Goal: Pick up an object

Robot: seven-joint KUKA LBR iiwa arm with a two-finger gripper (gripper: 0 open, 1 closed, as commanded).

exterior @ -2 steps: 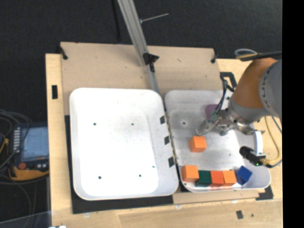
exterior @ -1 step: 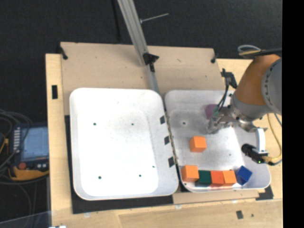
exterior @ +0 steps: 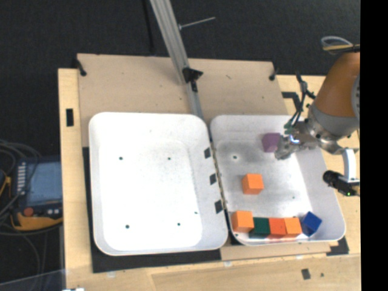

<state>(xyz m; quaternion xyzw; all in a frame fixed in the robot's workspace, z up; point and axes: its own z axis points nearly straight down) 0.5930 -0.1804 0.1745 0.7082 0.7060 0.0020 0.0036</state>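
In the right bin [exterior: 236,138] a purple block [exterior: 270,141] lies near the back, just left of my gripper [exterior: 285,148], which hangs low over the bin's right part. An orange cube [exterior: 253,183] sits alone in the middle of that bin. Along the front wall stand an orange block [exterior: 243,220], a green block [exterior: 261,226], two more orange blocks [exterior: 285,226] and a blue block [exterior: 311,222]. The gripper's tips touch or nearly touch the purple block's right side; I cannot tell which.
The left bin [exterior: 103,162] lies beside the right one, with dark clips along the shared edge. A slanted metal pole [exterior: 173,38] rises behind the bins. A control pendant [exterior: 36,190] and cables lie off the bench at left.
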